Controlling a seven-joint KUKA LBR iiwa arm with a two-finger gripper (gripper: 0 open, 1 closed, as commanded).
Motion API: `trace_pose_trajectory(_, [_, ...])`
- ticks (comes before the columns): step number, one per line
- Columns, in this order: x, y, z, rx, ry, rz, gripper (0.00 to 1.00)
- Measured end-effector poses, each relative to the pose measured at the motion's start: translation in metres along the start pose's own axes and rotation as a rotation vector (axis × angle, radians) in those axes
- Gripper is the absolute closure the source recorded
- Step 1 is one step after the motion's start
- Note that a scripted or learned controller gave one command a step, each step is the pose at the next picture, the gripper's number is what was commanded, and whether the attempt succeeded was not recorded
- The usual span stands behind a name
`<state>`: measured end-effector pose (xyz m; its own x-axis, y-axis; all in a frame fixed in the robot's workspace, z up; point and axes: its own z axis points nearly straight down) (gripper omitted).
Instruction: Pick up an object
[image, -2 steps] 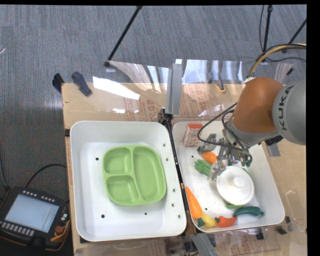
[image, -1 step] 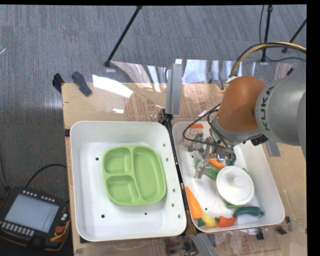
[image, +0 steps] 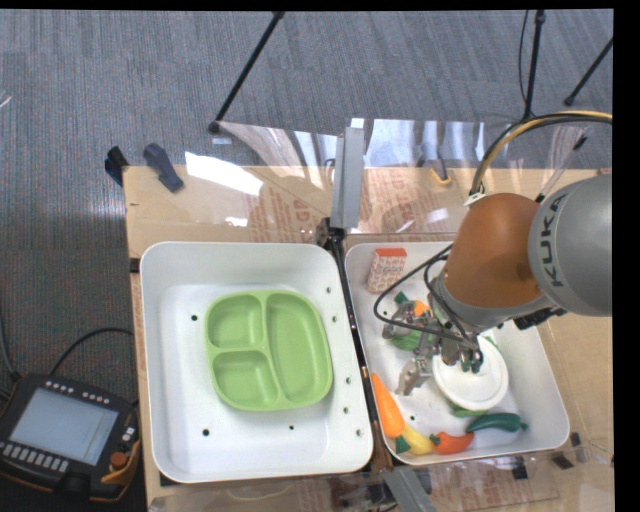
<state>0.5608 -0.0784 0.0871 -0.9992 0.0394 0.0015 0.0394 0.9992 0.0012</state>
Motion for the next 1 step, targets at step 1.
trace_pose_trajectory(1, [-0.0635,-0.0048,-0.0014,0.001,-0.005,-0.011,0.0])
